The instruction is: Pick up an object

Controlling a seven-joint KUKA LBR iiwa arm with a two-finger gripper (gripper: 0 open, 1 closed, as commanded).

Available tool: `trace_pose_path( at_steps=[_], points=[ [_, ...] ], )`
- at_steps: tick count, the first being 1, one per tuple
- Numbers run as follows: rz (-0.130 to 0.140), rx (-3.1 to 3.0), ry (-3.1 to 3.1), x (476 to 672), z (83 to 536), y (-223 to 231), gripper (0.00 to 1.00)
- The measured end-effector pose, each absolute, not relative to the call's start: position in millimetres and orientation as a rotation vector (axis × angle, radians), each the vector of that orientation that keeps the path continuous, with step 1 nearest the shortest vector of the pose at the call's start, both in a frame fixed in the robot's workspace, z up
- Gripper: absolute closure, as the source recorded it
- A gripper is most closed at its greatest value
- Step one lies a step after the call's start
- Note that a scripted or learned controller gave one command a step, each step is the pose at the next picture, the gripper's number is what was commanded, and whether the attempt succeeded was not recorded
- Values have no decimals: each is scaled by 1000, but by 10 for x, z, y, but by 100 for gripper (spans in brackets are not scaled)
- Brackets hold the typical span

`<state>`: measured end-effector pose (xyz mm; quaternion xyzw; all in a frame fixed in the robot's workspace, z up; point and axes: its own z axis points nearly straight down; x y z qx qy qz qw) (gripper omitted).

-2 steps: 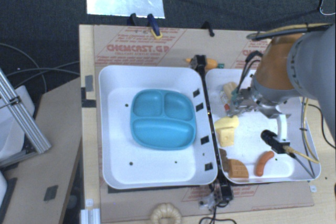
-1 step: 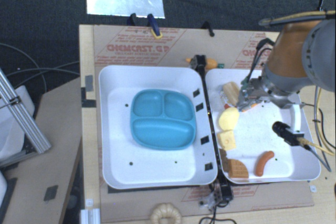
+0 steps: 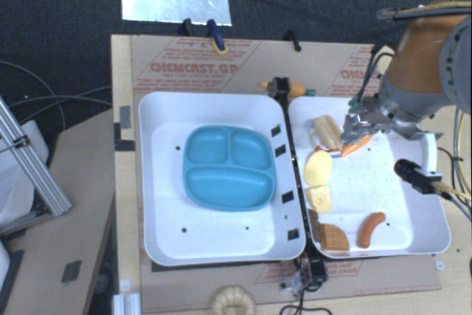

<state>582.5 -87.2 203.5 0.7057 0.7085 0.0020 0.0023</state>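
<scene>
Sausage (image 3: pixel 371 229) lies well below the hand (image 3: pixel 357 130) over the carrot (image 3: pixel 353 147).

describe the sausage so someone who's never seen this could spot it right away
Start at the right white bin, the one without the blue plate. Look to its near edge: the sausage lies right of the waffle. It is the only reddish-brown link; its neighbours are pale yellow or tan.
</scene>
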Motion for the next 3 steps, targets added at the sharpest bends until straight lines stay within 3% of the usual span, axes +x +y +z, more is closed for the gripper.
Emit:
trace_pose_path(
  at_steps=[1,3],
  points=[
    [5,2214,2224,5837,2259,-870,100],
    [0,2217,2227,5097,2321,-483,100]
  ],
)
